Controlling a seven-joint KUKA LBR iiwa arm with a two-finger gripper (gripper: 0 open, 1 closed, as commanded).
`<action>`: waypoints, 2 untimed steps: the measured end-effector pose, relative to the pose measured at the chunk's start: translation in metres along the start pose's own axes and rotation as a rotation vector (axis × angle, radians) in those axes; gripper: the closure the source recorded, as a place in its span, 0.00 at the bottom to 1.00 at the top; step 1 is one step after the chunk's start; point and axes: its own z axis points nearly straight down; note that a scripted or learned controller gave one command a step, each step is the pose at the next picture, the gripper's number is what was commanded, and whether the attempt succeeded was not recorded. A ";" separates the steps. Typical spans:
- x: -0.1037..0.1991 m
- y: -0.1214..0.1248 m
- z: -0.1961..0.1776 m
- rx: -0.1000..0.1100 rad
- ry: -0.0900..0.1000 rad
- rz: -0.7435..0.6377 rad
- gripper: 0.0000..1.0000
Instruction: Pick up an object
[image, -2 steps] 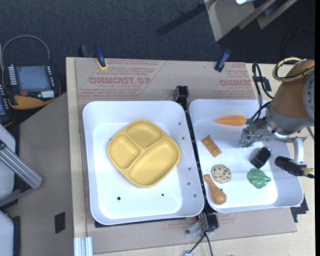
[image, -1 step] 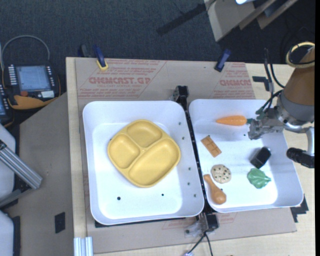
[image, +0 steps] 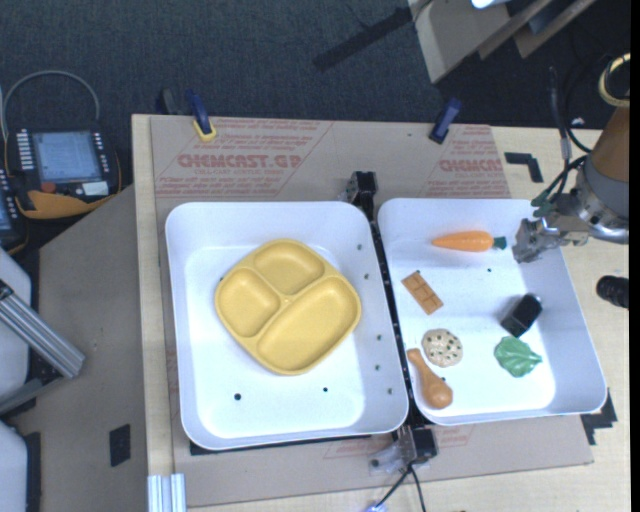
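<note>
My claw (image: 530, 240) hung at the right bin's (image: 575, 400) three o'clock rim, towards its far end, and from this slant I could not tell how it was set. Nothing sat in it that I could make out.

Any piece would have served the task, and the likeliest was the carrot (image: 463, 241), lying just beside my claw at its nine o'clock with the green top pointing my way. I judged the main risk to be the carrot's round, tapered body: closing on the thin leafy end or off-centre could have rolled it away. The rim was close under me too, so a careless descent might have struck the bin wall rather than the floor.

The other pieces lay apart from one another: a brown wafer (image: 422, 292) near the bin's centre, a cookie (image: 441, 347) and a wooden spoon (image: 430, 380) towards seven o'clock, a black block (image: 520, 314) and a green leafy piece (image: 517, 356) at my six o'clock. None crowded the carrot, so I saw nothing blocking that approach.

The left bin (image: 200, 400) on the surface (image: 150, 300) carried a yellow divided plate (image: 288, 304), well apart from my work.
</note>
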 end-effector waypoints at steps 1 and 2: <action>0.056 -0.018 0.000 0.005 0.003 -0.003 1.00; 0.108 -0.026 -0.013 0.004 0.004 -0.004 1.00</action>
